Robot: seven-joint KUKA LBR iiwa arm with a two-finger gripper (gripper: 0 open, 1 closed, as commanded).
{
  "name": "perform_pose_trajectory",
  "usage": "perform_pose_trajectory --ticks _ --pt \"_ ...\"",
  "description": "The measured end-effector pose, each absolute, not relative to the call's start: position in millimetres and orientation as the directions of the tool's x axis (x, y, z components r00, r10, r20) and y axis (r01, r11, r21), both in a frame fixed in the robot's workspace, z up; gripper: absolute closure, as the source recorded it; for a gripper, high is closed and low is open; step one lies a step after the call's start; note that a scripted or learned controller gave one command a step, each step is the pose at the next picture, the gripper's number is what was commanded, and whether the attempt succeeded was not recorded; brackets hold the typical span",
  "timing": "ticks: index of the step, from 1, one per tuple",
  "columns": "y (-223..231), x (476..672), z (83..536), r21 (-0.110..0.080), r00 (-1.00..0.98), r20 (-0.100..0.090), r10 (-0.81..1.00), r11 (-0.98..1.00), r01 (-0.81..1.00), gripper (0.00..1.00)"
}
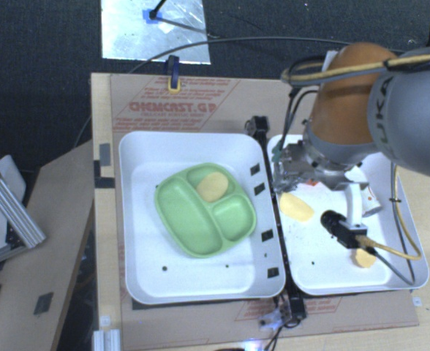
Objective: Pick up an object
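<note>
- Left shallow white bin (138, 269): a green three-compartment plastic plate (193, 229) lies flat on its floor. A rounded yellow piece (213, 186) sits in the plate's far compartment, where the ridges likely keep it from rolling.
- Right shallow white bin (325, 280): a pale yellow soft-looking lump (297, 208) lies loose beside the dividing wall, probably the handiest object to pick.
- The gripper (292, 168) hangs low just beyond that lump, seemingly placed to come down on it; released or clenched, I cannot tell.
</note>
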State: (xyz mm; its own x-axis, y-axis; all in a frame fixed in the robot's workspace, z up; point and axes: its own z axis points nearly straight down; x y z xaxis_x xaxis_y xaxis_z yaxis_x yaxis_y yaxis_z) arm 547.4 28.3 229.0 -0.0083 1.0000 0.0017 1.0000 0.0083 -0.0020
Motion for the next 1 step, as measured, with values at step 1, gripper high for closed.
perform_pose_trajectory --ticks 1 --pt "82.4 531.9 218.2 -0.002 -0.01 0.002 1.0 0.01 1.0 1.0"
